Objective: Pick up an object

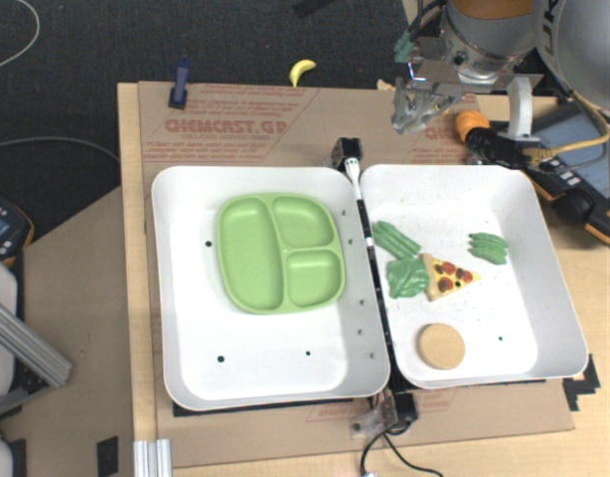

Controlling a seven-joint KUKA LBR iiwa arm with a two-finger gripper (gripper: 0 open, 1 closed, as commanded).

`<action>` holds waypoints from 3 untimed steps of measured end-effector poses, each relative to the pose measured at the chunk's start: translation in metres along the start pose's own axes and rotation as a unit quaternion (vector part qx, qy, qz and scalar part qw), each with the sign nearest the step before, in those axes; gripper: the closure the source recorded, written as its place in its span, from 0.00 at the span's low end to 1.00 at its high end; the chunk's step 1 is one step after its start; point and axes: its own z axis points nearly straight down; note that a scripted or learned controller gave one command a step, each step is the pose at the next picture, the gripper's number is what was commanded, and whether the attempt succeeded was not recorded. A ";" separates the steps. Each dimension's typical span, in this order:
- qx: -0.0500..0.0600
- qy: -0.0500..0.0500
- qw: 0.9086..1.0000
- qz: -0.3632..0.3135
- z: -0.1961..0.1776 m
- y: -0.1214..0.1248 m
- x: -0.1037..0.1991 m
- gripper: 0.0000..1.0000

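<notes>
The gripper (416,115) hangs empty with fingers narrowly apart above the right bin's (519,192) far edge, apparently pre-approach, needing descent toward the pizza slice (450,275) near centre.

A brown board bench (235,127) carried two shallow white bins side by side, touching along a black seam at the middle. The left bin (176,296) sat toward nine o'clock, the right bin (543,296) toward three o'clock. On the bare board at eleven o'clock lay a small blue clip (179,83). At twelve o'clock, on the board's far edge, rested a yellow banana-shaped piece (302,70). Red printed lettering (226,124) ran across the board just beyond the left bin.
</notes>
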 end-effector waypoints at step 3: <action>0.006 -0.001 1.000 0.002 -0.005 -0.038 0.215 1.00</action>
